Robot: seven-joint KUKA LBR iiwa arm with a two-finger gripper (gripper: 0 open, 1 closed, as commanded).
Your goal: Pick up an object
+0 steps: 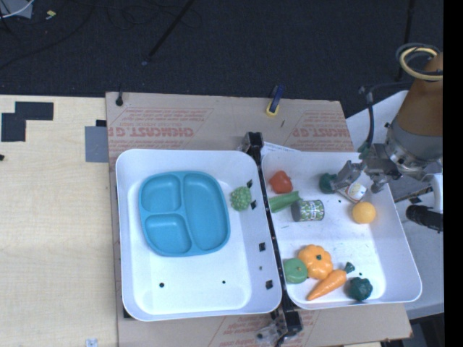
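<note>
Orange carrot (pixel 326 284) lies diagonally, tip pointing lower-left.

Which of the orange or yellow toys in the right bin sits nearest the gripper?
The yellow lemon, just below the gripper; the pumpkin and carrot lie toward the bin's front.

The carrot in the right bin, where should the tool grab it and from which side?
Probably across the thick middle of the carrot, coming straight down. It lies flat and slanted, its thick end beside the orange pumpkin, so the fingers would best straddle its narrow width.
</note>
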